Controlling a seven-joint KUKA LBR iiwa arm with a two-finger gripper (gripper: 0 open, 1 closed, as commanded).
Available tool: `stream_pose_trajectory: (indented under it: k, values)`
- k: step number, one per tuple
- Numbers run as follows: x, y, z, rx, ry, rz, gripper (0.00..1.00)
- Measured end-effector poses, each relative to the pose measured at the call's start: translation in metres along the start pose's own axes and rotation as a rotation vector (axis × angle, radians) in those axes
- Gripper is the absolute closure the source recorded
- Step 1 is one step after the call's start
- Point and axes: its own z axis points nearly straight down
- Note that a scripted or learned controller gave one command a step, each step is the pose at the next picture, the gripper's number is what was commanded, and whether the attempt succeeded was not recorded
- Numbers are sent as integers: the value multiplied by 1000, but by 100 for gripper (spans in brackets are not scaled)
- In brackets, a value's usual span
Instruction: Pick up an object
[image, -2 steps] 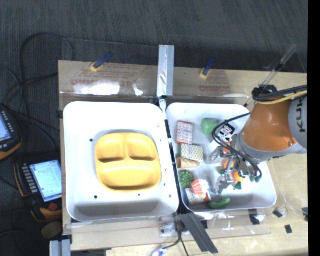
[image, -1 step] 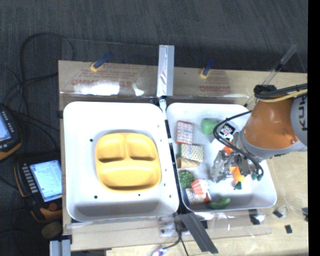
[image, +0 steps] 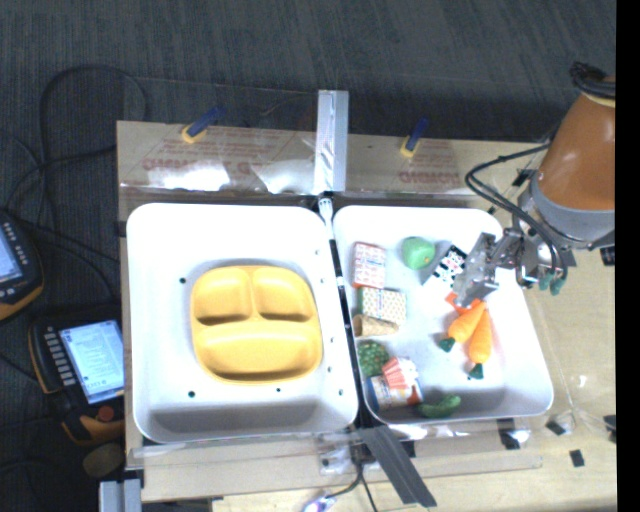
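Two white bins (image: 140, 300) sit on a wooden bench (image: 590, 400) over dark carpet (image: 300, 50).

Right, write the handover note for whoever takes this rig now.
Gripper: low in the right white bin, just above the two orange toy carrots; whether the jaws are open or shut cannot be made out, and no grasp is visible.
Things: carrots, green ball, printed boxes and green pickle lie in the right bin; yellow divided tray in the left bin.
Done: nothing lifted.
Left: grasp and lift one object.
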Motion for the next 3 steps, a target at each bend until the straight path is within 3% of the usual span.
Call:
stream_pose_trajectory:
  k: [1,2,3]
  values:
    - [0,0,0,0,0,0,0]
    - [-16,-66,112,2,2,63,0]
    - [-27,-43,157,4,0,38,0]
